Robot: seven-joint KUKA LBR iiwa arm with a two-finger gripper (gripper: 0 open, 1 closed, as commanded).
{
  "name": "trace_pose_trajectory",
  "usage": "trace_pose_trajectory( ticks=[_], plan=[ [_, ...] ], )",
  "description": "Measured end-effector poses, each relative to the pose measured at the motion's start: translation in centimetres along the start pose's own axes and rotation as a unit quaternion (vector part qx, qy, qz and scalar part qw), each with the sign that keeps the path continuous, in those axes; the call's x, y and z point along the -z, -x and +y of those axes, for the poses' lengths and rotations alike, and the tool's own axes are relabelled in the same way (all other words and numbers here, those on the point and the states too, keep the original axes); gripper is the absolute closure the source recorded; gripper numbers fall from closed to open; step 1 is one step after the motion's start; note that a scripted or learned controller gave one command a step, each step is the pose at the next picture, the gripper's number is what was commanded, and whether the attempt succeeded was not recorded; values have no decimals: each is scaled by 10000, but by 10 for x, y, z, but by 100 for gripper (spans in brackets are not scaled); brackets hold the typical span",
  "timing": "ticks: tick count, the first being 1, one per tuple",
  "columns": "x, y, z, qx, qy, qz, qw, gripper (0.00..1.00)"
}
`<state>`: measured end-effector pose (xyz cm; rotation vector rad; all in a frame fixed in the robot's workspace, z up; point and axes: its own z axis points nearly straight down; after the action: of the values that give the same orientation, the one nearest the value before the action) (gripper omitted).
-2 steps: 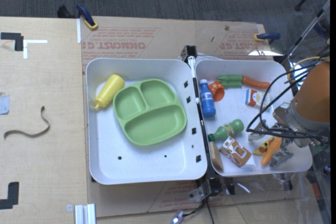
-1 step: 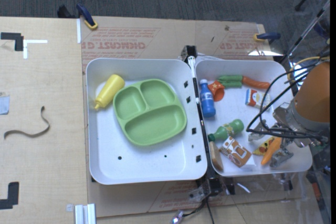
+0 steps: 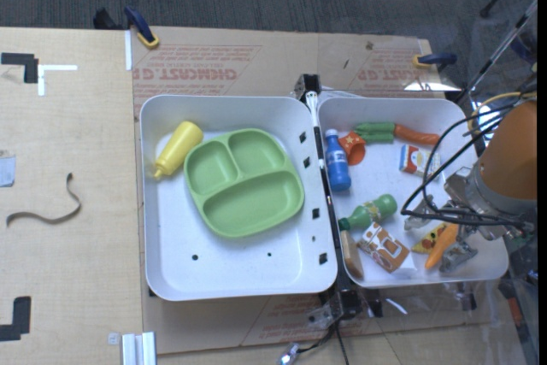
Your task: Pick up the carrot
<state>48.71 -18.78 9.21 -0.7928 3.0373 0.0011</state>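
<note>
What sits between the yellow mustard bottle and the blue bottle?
In the camera view, the green divided plate lies between the yellow mustard bottle and the blue bottle, along with the two bins' adjoining walls.

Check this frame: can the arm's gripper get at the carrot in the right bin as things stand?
Probably yes. The gripper sits right at the carrot near the right bin's front right corner, and nothing covers the carrot. The snack box lies apart to its left.

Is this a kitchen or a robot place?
Probably a robot test lab, not a kitchen: a robot arm reaches over two white bins of toy food, like a carrot, on a cardboard-covered bench.
</note>
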Motion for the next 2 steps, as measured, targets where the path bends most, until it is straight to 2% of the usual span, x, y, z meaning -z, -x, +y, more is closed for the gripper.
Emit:
trace_pose_trajectory(
  ticks=[1,2],
  plan=[
    [230,24,-52,469,-20,-27,9989,0],
    [189,-3,-36,2665,6,-15,9638,0]
  ],
)
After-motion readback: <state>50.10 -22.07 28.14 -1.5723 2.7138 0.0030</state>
